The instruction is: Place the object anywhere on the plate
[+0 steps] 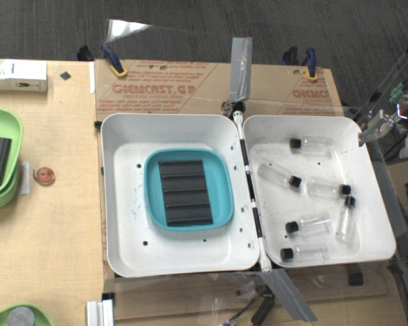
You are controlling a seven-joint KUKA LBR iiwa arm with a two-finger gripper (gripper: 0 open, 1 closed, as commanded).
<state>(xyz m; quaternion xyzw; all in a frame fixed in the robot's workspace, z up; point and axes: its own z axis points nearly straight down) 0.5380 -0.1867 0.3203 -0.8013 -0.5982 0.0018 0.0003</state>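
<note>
Sitting in left bin (122,250): teal plate (221,182); 6 vials (306,224) right bin (374,243).

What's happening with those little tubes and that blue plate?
Nothing is being handled right now. Six clear tubes with black caps lie scattered in the right bin. The teal plate sits in the left bin with a dark ribbed insert on it. No tube has been put on the plate yet.

A teal plate (188,190) carries a black ribbed insert (185,192) in the white left bin (122,182); clear black-capped tubes (306,224) fill the white right bin (374,202).
</note>
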